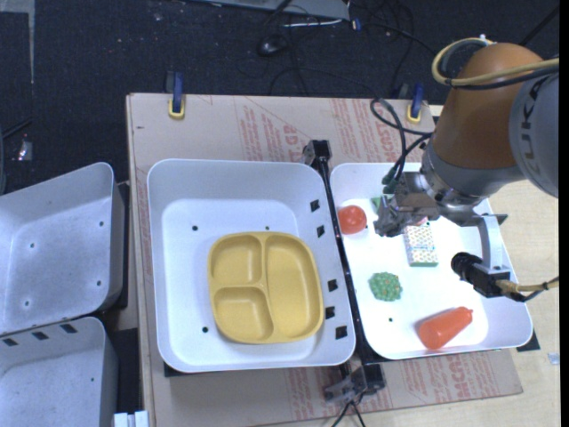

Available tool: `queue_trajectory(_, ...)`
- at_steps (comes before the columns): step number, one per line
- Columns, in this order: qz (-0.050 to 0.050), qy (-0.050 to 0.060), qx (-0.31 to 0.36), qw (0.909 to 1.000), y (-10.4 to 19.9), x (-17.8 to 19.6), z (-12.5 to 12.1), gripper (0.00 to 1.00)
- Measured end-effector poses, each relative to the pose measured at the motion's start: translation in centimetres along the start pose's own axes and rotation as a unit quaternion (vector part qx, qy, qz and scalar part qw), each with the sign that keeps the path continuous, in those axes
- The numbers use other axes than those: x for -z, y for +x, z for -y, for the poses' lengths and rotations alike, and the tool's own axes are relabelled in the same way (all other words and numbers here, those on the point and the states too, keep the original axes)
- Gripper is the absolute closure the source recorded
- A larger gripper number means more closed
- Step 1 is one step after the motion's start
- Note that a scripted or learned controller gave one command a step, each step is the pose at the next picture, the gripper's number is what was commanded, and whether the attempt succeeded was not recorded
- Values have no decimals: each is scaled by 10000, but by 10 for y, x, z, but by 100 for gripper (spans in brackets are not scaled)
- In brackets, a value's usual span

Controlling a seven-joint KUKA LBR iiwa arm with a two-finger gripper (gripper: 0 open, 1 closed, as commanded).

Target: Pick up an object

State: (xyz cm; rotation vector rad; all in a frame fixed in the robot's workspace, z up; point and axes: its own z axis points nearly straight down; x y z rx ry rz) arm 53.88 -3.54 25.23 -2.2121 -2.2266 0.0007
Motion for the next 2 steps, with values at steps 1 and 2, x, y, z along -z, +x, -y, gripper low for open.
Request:
queue_trajectory(1,-2,5,4,10000,51,-17,13,100)
queue_trajectory(2,-2,3,8,10000,99,-11,36,100)
